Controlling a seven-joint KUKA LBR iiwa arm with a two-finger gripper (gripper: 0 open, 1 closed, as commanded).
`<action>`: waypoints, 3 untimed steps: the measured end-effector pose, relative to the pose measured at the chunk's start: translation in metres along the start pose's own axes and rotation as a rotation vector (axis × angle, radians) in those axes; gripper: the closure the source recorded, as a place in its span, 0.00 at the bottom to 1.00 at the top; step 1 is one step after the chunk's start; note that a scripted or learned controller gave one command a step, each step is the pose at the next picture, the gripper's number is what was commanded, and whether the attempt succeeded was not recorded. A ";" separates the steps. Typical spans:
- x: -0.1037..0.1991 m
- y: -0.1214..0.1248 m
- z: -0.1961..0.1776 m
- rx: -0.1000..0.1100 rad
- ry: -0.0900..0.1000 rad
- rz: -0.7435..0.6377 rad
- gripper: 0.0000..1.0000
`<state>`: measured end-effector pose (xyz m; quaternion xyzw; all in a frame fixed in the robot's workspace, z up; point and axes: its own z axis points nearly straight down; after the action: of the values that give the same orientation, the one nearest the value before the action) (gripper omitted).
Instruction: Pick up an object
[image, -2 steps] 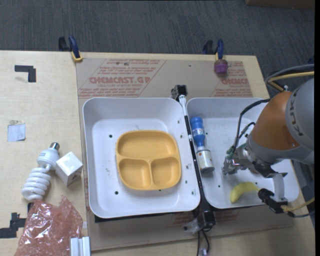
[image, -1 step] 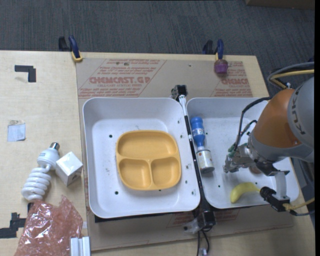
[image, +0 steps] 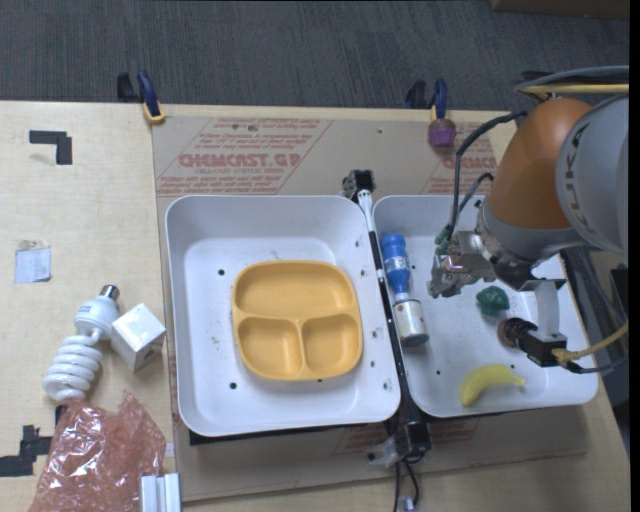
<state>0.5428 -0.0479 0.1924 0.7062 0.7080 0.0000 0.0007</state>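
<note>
My gripper hangs over the right bin, near its upper middle. Just to its left, along the bin's left wall, lies a blue bottle, with a white cylinder with a brown end below it. A small green object sits just right of the gripper, apart from it. A yellow banana lies near the bin's front edge. I see nothing held under the gripper. The grey and orange arm covers the bin's upper right.
The left bin holds a yellow three-compartment tray. On the bench to the left lie a spiral light bulb, a white cube and crumpled pink plastic. A dark connector with a cable hangs by the arm.
</note>
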 end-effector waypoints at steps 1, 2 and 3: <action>0.000 0.000 0.000 0.000 0.000 0.000 0.00; -0.051 0.035 0.088 0.002 0.000 0.002 0.00; -0.049 -0.025 0.100 0.001 0.001 0.004 0.00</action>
<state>0.5183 -0.0973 0.0923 0.7076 0.7066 -0.0002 -0.0001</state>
